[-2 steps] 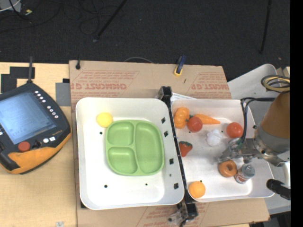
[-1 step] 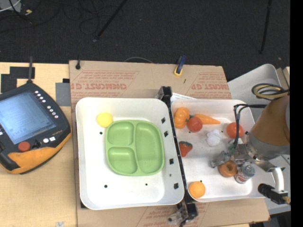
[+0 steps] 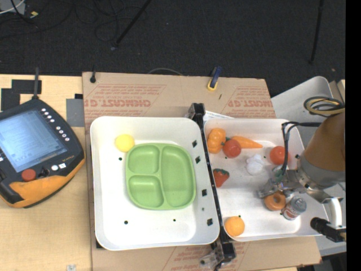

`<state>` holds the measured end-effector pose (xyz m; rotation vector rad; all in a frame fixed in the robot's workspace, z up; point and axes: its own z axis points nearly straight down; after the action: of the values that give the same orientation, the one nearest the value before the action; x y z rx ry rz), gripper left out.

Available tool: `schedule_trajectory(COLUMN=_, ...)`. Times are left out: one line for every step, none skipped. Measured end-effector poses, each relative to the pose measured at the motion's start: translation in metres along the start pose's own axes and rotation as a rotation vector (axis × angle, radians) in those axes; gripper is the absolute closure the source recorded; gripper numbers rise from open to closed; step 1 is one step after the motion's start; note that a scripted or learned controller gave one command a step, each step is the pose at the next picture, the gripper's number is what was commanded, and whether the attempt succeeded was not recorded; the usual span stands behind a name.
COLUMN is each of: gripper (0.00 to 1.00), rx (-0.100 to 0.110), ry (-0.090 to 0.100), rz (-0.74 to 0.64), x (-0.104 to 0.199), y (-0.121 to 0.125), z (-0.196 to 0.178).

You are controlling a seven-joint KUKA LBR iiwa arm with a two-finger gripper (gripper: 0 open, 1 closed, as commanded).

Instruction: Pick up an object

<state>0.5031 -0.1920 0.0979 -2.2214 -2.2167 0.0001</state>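
The right bin holds several toy foods. Among them are an orange carrot, a red tomato, a red ball, a white lump, a strawberry and an orange fruit. My gripper is low in the right part of this bin. It is just above a brown ring-shaped piece, with a small can to its right. The arm's body hides much of the gripper.
The left bin carries a green divided plate and a yellow lemon. A black divider runs between the bins. A teach pendant lies on the bench at far left. Another orange piece sits by the tomato.
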Motion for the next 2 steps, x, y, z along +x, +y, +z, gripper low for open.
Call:
schedule_trajectory(gripper=1.0, rx=-0.003, ry=-0.003, rz=-0.001, x=-0.006, y=-0.001, z=-0.062)
schedule_trajectory(gripper=1.0, rx=-0.004, ry=-0.003, rz=-0.002, x=-0.008, y=0.002, z=-0.104)
